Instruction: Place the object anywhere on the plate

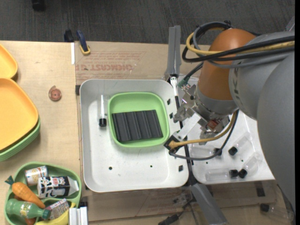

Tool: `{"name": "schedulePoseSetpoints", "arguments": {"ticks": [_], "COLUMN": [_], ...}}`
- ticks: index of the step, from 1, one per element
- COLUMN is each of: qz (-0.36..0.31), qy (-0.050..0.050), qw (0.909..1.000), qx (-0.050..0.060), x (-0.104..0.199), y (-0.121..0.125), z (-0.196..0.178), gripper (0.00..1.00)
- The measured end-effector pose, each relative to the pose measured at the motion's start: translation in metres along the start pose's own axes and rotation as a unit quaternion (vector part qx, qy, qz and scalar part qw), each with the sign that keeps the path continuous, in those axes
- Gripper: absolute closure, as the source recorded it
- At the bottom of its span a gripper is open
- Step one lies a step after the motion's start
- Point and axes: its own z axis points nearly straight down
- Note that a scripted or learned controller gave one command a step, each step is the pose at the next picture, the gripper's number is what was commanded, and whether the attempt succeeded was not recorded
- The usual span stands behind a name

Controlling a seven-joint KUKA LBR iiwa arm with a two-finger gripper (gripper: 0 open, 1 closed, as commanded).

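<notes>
Nearest to the camera is the grey arm [269,78], which enters from the right and covers much of the right bin [248,175]. Its orange band [229,55] sits above the wrist, and yellow and black cables loop over it. The gripper [185,118] is below the wrist, over the wall where the two bins meet, at the right edge of the green plate [161,102]. The wrist hides most of it, so I cannot tell if it is open or closed, and I see nothing held in it.

The green plate lies in the upper part of the left bin [131,172]. A black ribbed object [137,125] lies flat on the plate, inside its rim, and covers most of the plate's lower half. Just beside the plate, on its left, a white pen with a black cap [102,110] lies on the bin floor, apart from the plate. Some small clear pieces with black caps [236,173] lie in the right bin, near its lower edge.

On the table [51,139], left of the bins, two yellow dishes [16,111] reach past the picture's edge. A green bowl [70,175] with toy food stands at the lower left corner. A small pink round thing [55,93] lies between the dishes and the left bin.
</notes>
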Motion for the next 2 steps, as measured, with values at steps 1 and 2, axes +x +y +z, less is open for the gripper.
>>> {"name": "schedulePoseSetpoints", "arguments": {"ticks": [1,2], "qz": [0.038,0.088], "qy": [-0.001,-0.001], "qw": [0.9993,0.9961], "qx": [0.000,0.001], "x": [-0.013,0.020], "y": [-0.008,0.000], "z": [-0.006,0.063], "gripper": [0.00,0.00]}}
